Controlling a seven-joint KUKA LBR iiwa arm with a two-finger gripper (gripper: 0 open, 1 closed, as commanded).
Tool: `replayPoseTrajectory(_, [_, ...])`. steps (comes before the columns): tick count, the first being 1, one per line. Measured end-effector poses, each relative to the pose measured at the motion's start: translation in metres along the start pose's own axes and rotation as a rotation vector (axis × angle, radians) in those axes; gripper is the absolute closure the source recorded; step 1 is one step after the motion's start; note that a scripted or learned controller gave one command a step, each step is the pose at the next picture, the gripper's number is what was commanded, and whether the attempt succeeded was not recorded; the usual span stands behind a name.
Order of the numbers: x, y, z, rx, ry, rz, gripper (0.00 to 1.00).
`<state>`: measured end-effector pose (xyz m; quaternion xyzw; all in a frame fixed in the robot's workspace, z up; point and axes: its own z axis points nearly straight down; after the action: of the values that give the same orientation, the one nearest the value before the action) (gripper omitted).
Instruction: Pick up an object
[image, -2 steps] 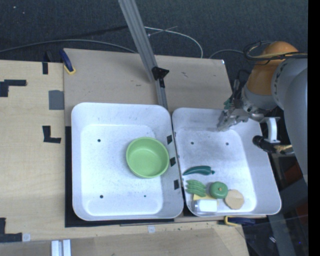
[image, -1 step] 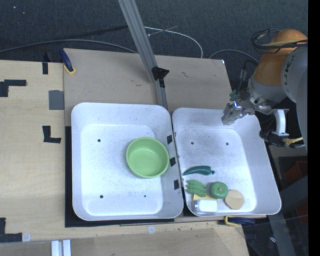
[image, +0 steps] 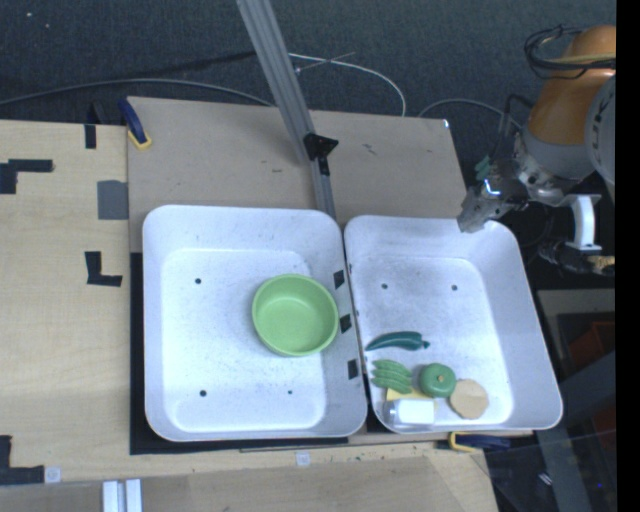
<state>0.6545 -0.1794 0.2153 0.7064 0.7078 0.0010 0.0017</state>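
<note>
The gripper (image: 478, 212) hovers at the right bin's (image: 520, 290) upper right corner; its opening I cannot tell; toys cluster lower right

Bowl (image: 294, 315) in left bin (image: 180, 240); small items, perhaps toy food (image: 425, 380), in right bin (image: 500, 290) near corner.

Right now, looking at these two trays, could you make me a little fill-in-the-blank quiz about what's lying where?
1. The green bowl sits in the ____ bin.
2. The small items, such as the dark green pepper, lie in the right bin's ____ corner.
3. The gripper hovers at the right bin's ____ right corner.

Missing words: left; near; far
</note>
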Motion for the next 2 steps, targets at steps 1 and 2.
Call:
replayPoseTrajectory(1, [0.044, -0.025, -0.01, 0.006, 0.003, -0.003, 1.0])
replayPoseTrajectory(2, [0.094, -0.045, -0.021, 0.006, 0.003, -0.004, 1.0])
